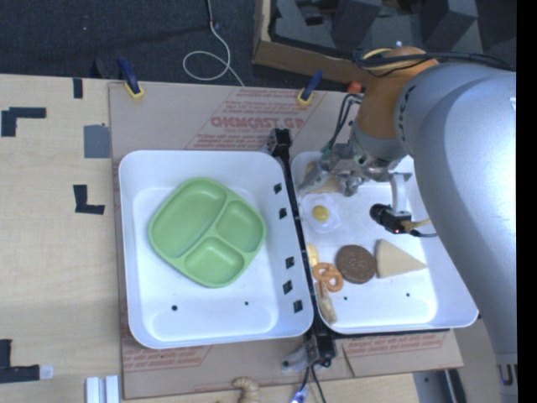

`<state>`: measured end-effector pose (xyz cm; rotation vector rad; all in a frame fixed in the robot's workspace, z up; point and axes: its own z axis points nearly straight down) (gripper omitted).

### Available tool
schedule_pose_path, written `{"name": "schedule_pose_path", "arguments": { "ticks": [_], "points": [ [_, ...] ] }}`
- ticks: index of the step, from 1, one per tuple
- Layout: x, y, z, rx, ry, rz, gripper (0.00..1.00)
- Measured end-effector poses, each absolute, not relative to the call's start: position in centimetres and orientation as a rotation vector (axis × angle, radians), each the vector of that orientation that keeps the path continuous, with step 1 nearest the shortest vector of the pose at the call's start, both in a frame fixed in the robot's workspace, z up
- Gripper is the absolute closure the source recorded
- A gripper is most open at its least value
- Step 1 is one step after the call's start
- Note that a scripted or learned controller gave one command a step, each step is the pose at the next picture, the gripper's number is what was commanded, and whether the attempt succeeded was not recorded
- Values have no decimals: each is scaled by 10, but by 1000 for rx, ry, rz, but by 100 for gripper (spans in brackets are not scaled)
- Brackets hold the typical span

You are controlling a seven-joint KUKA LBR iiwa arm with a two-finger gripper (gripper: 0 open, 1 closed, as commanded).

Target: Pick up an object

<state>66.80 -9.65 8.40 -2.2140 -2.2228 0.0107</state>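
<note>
The right bin [419, 309] holds a fried egg [320, 214], a round brown cookie [357, 264], a pale cheese wedge [398, 259], a pretzel [327, 277] and a small tan piece [325, 309] by the front left wall. A green divided plate [208, 232] lies in the left bin [151, 309]. My gripper [340, 175] reaches down at the back left of the right bin, just behind the egg, over a tan item [312, 173]. The grey arm [470, 141] with its orange band [388, 91] covers the bin's right side.
A black divider [291, 233] runs between the two bins. Both bins rest on a cardboard sheet [210, 116] held by blue and yellow clamps [127, 78]. A white cable [210, 57] loops behind it. A black cable with a plug [394, 218] hangs beside the arm.
</note>
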Motion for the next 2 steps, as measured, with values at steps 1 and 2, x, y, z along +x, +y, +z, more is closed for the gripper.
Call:
{"name": "schedule_pose_path", "arguments": {
  "ticks": [1,2],
  "points": [
    [616,-112,85,-2222,-2220,3,0],
    [670,-108,85,-2220,-2226,-3,0]
  ]
}}
